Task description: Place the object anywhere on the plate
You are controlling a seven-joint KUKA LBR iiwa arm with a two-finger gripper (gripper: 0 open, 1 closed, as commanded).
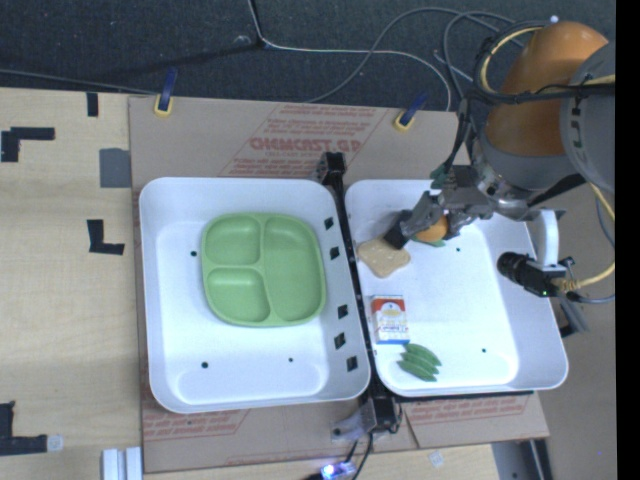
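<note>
A green divided plate (264,269) lies in the left bin (170,368). My gripper (428,224) hangs over the upper left part of the right bin (520,358), coming in from the right. A small orange object (433,232) sits between its dark fingers, and the gripper is shut on it. A tan, bread-like piece (384,258) lies just left of and below the gripper, near the wall between the bins.
A small red and white box (390,320) and a green pea pod (420,361) lie in the lower left of the right bin. A black fitting with cables (530,272) sits at that bin's right edge. Cables run over the dark floor behind.
</note>
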